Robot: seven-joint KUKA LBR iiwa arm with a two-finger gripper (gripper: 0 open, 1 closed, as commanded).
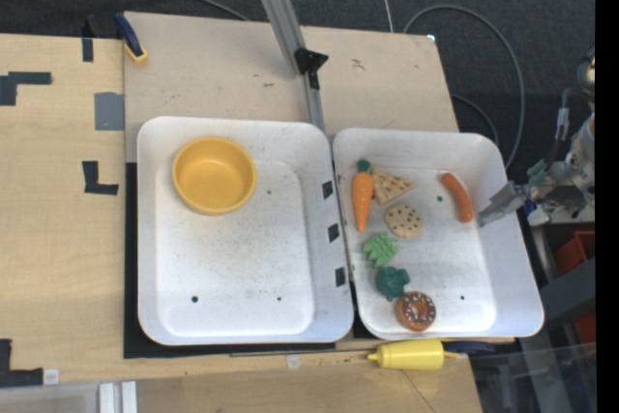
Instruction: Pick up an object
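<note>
Orange sausage (457, 196) in right bin (503, 305), just left of gripper (495, 208), grip unclear

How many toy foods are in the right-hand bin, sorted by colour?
Orange: 2, the carrot and the sausage
Tan: 2, the pizza slice and the cookie
Green: 2, the light green piece and the dark green piece
Brown: 1, the donut
Total: 7

Grey metal arm (580, 171) at the frame's right edge, pale blurred links, thin dark cables alongside.
</note>
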